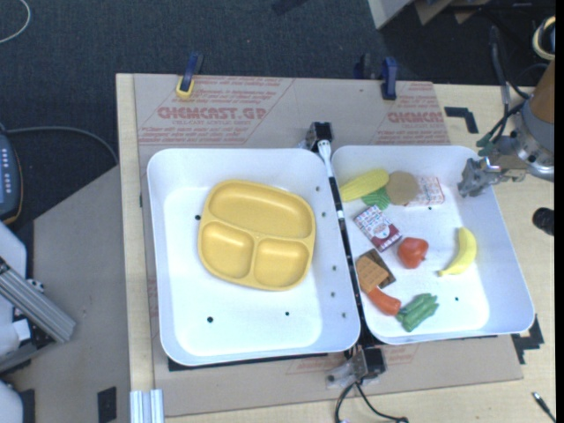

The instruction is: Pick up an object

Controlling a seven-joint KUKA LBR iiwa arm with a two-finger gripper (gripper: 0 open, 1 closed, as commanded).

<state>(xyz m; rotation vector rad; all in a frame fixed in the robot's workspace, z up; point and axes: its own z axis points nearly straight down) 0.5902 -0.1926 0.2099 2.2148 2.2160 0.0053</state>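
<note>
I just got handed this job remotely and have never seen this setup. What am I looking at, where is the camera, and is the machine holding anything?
One camera looks down at a slant on a cardboard-covered bench bearing two shallow white bins. The left white bin holds a yellow plastic tray with three compartments. The right white bin holds toy food: a yellow corn cob, a round tan cookie, a small red-and-white carton, a red tomato, a yellow banana, a brown waffle piece, an orange carrot and green pea pods. The grey robot arm enters from the right; its gripper hovers over the right bin's upper right corner. I see nothing between its fingers.
</note>
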